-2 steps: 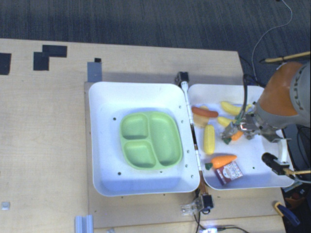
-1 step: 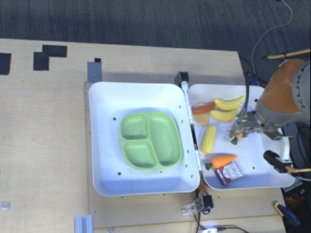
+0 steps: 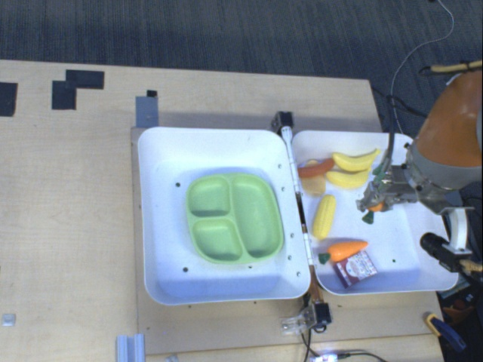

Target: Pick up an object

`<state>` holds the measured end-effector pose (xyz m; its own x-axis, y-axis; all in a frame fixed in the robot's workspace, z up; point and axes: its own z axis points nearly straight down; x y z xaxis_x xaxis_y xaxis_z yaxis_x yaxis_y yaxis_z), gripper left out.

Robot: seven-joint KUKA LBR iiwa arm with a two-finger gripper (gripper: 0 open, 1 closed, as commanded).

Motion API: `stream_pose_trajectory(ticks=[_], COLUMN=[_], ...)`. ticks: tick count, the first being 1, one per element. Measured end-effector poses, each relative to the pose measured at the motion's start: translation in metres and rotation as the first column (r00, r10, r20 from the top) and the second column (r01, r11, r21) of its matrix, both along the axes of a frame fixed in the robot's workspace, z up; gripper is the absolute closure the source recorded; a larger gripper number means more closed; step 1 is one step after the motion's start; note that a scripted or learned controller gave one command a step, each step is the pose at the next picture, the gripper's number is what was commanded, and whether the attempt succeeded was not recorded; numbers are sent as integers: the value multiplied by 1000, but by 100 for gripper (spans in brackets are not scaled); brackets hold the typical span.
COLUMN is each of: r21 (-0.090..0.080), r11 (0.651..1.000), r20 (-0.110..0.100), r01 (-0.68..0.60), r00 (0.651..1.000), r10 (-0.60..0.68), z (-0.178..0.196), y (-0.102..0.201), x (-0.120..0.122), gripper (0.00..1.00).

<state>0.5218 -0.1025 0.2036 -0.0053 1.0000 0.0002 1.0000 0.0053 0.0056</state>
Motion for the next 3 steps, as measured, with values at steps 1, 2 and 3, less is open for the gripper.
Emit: stream_pose_trajectory(ticks=[1, 2, 3], r21=[1, 1, 1], r11=[1000, 1000, 1000], r20=[-4, -4, -5], r01=[0, 3, 3], r00=[1000, 1000, 1000], r10=[0, -3, -3], z=[-19, 6, 2], y=[54, 57, 53], x=[35, -35, -35], gripper=[100, 100, 100])
